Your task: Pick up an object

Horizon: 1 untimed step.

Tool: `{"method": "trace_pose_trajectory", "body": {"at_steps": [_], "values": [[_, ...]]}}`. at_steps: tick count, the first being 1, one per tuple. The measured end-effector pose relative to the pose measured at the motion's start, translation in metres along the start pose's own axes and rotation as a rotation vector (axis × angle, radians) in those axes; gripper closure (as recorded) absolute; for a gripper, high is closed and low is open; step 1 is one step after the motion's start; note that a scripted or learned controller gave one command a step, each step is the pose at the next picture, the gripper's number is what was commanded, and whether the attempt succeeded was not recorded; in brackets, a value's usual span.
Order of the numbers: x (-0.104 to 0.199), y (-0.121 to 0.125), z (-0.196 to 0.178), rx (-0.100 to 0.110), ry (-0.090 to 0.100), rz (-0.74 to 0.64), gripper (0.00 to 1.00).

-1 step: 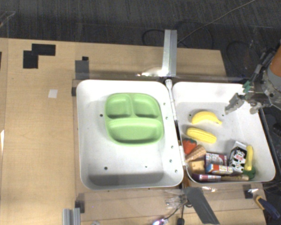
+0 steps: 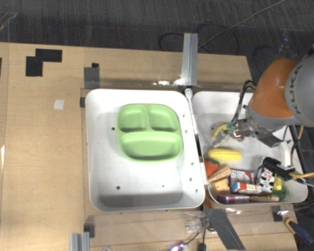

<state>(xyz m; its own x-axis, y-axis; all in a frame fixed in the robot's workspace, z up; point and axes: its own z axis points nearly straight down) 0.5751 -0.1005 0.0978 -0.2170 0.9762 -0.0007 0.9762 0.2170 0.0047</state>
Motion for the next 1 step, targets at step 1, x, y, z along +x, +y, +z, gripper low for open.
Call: {"method": "trace_pose_trajectory", "body": {"at_steps": [1], "values": [[0.0003, 0.0649, 0.0085, -0.009, -0.002, -0.028, 0.00]]}}
